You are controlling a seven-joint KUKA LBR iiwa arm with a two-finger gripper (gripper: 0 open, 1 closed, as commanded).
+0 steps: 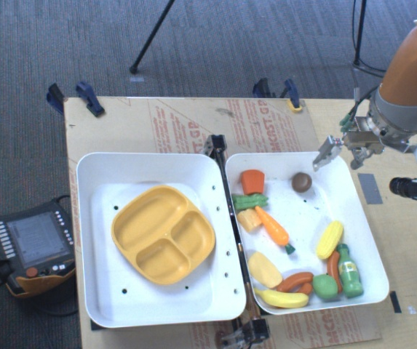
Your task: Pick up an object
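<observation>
My gripper (pixel 341 153) hangs over the far right corner of the right bin (pixel 363 224), open, with nothing between its fingers. Several toy foods lie in this bin. A brown ball (pixel 301 182) is closest, just left of and below the gripper. An orange-red piece (pixel 252 181), green beans (pixel 248 201) and a carrot (pixel 273 227) lie along the left side. A corn cob (pixel 330 239), a green bottle (pixel 349 271), a banana (pixel 284 299), a sausage (pixel 295 280) and a pale yellow piece (pixel 265 270) fill the near end.
The left bin (pixel 95 195) holds a yellow divided plate (pixel 163 233). Blue clamps (pixel 88 97) grip the board's far edge. A teach pendant (pixel 30 247) lies on the floor at the left. Tripod legs (pixel 153 27) stand behind the bench.
</observation>
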